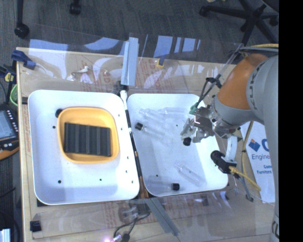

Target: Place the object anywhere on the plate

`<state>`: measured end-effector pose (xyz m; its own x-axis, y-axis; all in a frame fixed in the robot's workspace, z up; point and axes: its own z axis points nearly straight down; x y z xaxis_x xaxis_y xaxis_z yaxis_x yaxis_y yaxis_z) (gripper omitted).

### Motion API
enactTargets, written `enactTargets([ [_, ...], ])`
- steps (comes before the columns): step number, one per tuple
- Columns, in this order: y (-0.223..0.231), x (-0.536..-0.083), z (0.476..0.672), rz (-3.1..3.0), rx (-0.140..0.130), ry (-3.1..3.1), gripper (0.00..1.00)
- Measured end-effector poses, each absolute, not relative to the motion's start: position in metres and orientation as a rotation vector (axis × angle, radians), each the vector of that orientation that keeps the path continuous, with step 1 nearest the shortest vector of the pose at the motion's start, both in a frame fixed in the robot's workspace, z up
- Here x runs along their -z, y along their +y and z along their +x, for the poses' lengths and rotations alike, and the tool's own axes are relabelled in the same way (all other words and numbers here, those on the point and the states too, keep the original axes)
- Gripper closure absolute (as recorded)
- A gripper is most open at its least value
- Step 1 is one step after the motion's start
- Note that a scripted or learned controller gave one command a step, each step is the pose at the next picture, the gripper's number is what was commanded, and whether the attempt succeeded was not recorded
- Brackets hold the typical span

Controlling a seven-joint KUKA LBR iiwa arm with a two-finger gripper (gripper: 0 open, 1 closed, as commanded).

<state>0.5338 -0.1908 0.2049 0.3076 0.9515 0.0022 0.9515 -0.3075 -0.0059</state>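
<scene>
The claw [193, 133] hangs over the right bin [156, 163], toward its right side, and from this slanted overhead angle I cannot tell whether it is released or clenched, nor whether anything sits in it. The likely objects are clear plastic tubes with black caps: a small cluster [156, 120] lies in the upper middle of the right bin, just left of the claw, and a single tube [188, 173] lies nearer the bin's lower right. A loose black cap [175, 186] rests by the lower edge. The plate [88, 134], yellow with a dark ribbed insert, sits in the left bin [42, 165], well apart from the claw.

The tubes are the main risk. They are transparent and nearly vanish against the white bin, so a grasp could land off-centre; they are round and smooth, so they could roll or squirt out as the claw closes. Those in the cluster touch one another, so a neighbour may be nudged or dragged along. Carrying one across the divider between bins, a weak hold could drop it short of the plate.

The counter [75, 71] is pale wood under clear sheeting. Beyond it lies dark carpet with office chair bases [236, 9], and a handheld controller [7, 127] sits at the left edge.
</scene>
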Motion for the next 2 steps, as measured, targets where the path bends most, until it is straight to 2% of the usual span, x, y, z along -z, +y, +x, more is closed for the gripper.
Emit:
enactTargets([
  [1,-0.124,-0.200,0.555,-2.445,-0.003,-1.964,1.00],
  [2,-0.061,-0.218,0.563,-2.377,-0.003,-2.051,1.00],
])
